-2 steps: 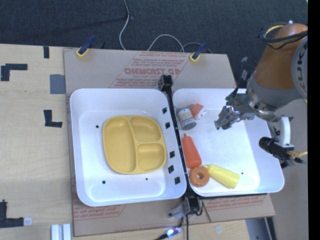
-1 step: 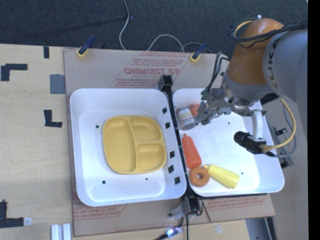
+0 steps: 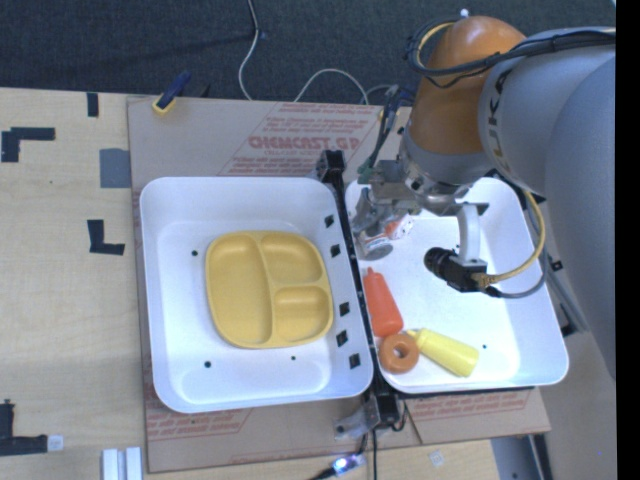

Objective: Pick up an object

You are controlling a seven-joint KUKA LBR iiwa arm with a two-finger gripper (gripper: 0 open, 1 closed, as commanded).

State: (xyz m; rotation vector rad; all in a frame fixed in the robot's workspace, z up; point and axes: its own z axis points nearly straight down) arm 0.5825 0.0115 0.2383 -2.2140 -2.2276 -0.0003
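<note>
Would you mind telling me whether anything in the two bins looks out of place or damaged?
Nothing stands out. The yellow divided plate lies flat in the left bin; the orange carrot, ring and yellow piece rest in the right bin.

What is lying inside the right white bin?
The right bin holds an orange carrot-like piece, an orange ring and a yellow piece. The arm covers its upper part.

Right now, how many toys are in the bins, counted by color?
Yellow: 2, the divided plate in the left bin and the yellow piece in the right bin
Orange: 2, the carrot-shaped toy and the ring
Total: 4
Something small sits under the hand, too hidden to name.
</note>
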